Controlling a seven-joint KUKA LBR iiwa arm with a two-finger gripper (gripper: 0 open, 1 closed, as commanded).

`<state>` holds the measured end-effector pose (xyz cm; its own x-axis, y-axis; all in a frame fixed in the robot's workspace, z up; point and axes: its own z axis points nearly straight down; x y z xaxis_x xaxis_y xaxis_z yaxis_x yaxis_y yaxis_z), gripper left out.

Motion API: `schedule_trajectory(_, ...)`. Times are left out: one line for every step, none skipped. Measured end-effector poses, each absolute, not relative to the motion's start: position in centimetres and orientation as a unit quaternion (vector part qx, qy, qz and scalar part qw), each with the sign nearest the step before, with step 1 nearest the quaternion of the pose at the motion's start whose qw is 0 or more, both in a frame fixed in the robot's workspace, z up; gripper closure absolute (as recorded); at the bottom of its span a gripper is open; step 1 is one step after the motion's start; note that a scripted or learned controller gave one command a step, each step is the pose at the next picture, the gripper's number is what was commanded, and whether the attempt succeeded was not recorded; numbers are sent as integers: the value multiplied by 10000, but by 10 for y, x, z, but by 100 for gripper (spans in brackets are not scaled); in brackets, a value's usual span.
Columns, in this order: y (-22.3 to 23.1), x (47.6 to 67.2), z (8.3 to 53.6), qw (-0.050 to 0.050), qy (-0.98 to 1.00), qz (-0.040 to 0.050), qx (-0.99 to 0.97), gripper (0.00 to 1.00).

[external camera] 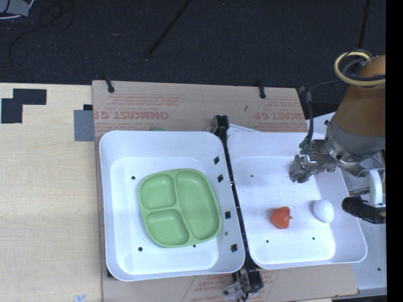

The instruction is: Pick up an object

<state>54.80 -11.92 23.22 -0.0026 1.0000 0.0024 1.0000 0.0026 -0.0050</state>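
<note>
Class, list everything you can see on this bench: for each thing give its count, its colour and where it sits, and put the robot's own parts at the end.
shallow plastic bins: 2, white, side by side on the bench
divided plastic plate with three compartments: 1, light green, lying flat in the left bin
small rounded red-orange object: 1, red-orange, on the right bin's floor, near the middle front
small egg-shaped white object: 1, white, in the right bin, to the right of the red-orange one and apart from it
cardboard sheet with red print: 1, brown, under both bins
gripper: 1, metallic grey, over the right bin's back right part
arm: 1, grey with orange band, reaching in from the right
</note>
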Motion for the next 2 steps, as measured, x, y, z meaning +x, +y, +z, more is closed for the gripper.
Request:
schedule_trajectory(-68,538,220,29,-7081,11,-7061,100)
schedule_trajectory(-5,528,219,31,-7090,8,-7052,100)
